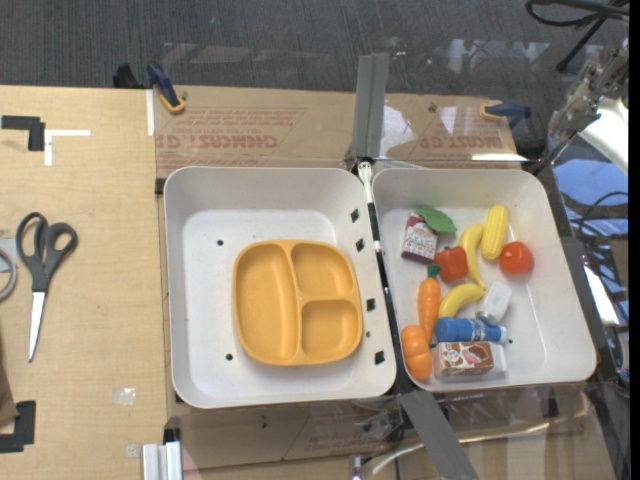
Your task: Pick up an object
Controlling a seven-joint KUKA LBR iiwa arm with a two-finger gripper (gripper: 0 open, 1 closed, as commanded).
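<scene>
Camera view. Two white bins sit side by side on the bench. The left bin point(190, 298) holds a yellow divided plate point(297, 301), three compartments, lying flat near the bin's middle.

The right bin point(560, 288) holds a cluster of toy food toward its left half. At the far end lies a green leaf piece point(436, 218), with a small dark red carton point(419, 239) just beside it. A corn cob point(494, 231) stands to the right, an orange-red tomato point(516, 257) near it. A red pepper point(452, 263) sits mid-cluster, touching a carrot point(428, 306) that runs toward the near side. A banana point(461, 296) lies beside a blue bottle point(467, 330). At the near edge rests a printed box point(465, 359), an orange fruit point(416, 353) at its left.

Scissors point(40, 268) lie on the bench, well left of the bins. Cardboard point(260, 133) lies beyond the bins.

Gripper state: cannot tell.
</scene>
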